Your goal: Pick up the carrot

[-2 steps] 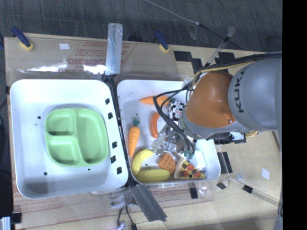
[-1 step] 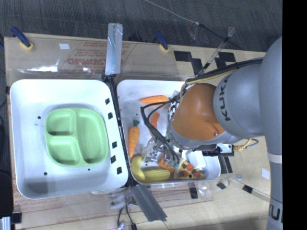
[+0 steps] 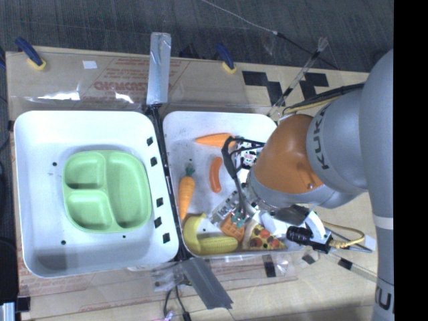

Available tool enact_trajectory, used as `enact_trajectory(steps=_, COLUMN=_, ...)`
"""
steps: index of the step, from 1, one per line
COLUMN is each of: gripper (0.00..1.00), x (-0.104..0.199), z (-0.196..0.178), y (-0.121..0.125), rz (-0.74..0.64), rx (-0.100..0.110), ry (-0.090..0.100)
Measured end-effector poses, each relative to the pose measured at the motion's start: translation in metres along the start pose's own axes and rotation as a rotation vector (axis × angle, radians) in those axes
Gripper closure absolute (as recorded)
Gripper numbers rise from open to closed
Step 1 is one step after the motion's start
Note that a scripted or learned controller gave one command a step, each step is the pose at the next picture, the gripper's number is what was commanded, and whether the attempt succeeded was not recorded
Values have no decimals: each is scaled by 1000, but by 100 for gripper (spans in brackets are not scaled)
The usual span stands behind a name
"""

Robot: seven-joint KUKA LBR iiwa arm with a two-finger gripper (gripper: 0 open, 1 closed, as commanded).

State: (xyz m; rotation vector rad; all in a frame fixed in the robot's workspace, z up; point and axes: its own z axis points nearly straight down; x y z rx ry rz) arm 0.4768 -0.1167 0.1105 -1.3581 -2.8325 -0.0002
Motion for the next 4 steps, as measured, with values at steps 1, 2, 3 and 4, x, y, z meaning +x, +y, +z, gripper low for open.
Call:
enact_trajectory(steps=1, gripper=100, x=12, z=-11, y=10, rz=194, rx=1, ry=0)
enact_trajectory(steps=2, gripper=0, x=12, z=-11, y=10, rz=194, rx=1, ry=0)
enact_trajectory(steps=3, gripper=0, x=-36, z=19, y=-30, rz=33, rx=2, ry=3)
enact_trajectory(steps=4, gripper=100, x=-36, z=9, y=-28, rz=25, rx=1, ry=4)
